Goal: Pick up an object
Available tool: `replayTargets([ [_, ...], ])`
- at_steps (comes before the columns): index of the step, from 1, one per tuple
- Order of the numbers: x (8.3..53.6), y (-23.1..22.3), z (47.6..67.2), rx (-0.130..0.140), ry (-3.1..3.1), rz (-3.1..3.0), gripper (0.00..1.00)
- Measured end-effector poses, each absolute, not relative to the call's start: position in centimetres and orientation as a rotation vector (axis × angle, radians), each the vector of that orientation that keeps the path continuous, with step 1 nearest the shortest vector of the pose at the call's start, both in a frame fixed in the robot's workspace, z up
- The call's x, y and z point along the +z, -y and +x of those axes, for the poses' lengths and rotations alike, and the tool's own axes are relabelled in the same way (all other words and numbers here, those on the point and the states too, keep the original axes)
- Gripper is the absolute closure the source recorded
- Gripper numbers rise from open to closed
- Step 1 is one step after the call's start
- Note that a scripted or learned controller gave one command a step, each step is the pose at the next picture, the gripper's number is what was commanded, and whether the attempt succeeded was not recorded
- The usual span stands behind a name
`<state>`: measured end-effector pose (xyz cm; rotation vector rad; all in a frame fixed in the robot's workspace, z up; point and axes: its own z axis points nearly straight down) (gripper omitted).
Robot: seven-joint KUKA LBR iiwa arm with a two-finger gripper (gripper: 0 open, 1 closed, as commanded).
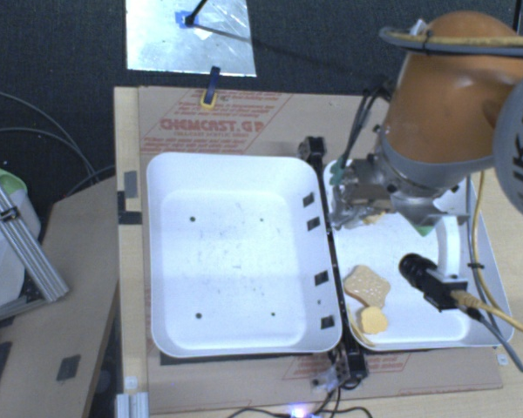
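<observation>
Behind left bin [231,259] | board [270,111] reads "CHEMCAST" | arm [453,94] "KU" | hand [359,200] over right bin [403,325]

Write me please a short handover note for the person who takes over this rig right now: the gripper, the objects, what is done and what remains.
Gripper: low over the far part of the right bin, close to the wall beside the left bin. Whether it is open or shut cannot be told, nor whether it holds anything.
Things: a tan cracker-shaped piece and a yellow round piece lie close together on the floor of the right bin, in its near corner by that same wall, apart from the gripper.
Done: no pick is visible.
Left: pick up one object and lift it.
</observation>
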<state>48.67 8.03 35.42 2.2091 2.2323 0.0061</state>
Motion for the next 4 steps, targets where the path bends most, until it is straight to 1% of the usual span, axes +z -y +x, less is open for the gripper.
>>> replayTargets([
  [1,36.5,-7.7,48.8,0.007,-2.23,2.208,1.0],
  [2,38.4,-8.8,48.7,0.005,-2.226,2.214,1.0],
  [3,42.5,-15.8,53.3,0.014,-2.229,2.208,1.0],
  [4,45.6,-10.4,48.5,0.008,-2.217,2.222,1.0],
])
